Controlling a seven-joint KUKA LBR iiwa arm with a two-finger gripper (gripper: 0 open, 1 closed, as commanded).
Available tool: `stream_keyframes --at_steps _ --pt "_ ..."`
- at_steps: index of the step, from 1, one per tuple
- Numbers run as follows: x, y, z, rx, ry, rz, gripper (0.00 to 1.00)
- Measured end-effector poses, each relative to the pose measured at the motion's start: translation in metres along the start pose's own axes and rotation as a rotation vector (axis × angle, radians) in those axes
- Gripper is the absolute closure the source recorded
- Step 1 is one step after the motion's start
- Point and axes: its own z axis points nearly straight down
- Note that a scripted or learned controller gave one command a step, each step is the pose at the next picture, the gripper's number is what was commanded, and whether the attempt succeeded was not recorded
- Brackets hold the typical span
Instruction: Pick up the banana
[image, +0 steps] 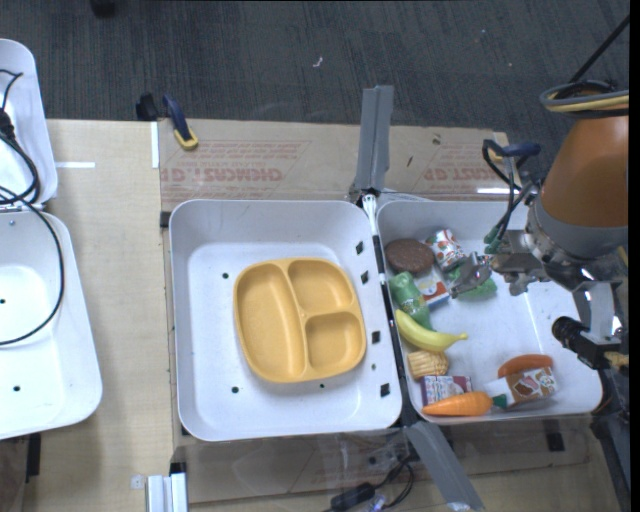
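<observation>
Yellow banana (428, 334) lies unlifted in the right bin (560, 330); claw (470, 277) hovers near above, grip state unclear; the whole pick remains.

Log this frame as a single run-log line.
task: pick up banana | banana: lying in right bin, not held | pincer: above bin's upper part, apart from banana | status: not yet grasped

Bare floor right of banana (430, 334); green packet (409, 298) crowds its left.
</observation>
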Motion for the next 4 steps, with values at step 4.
stream_keyframes --at_steps 4 --pt "-0.022 -0.052 0.08 -0.005 -0.002 -0.578 0.0"
